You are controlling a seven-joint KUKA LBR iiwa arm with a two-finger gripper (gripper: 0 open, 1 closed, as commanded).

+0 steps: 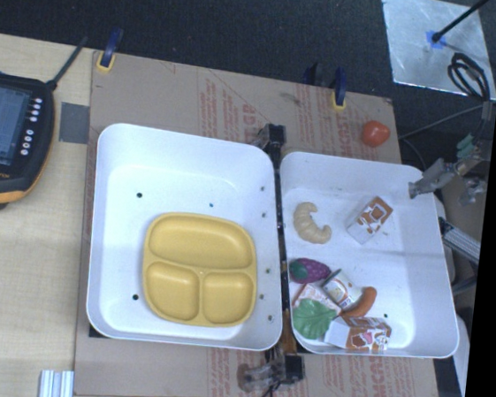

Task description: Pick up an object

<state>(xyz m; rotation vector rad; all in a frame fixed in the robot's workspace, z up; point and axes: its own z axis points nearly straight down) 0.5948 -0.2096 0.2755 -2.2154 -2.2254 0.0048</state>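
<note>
Brown cardboard (241, 103) covers the desk (8, 273) under two white bins. Low in the right bin (425, 285), a jumble lies touching: a green leaf (312, 318), a small carton (366, 335), an orange sausage (361, 301), a tin (338, 291) and a purple piece (309, 269), overlapping and hard to separate. Higher up sit a croissant (312, 223) and a boxed snack (369, 219). The left bin (127, 170) holds a yellow divided tray (200, 268). At the frame's right edge the gripper (428, 182) is partly cut off; whether it is apart or together, I cannot tell. A red ball (375, 133) rests on the cardboard beyond.
</note>
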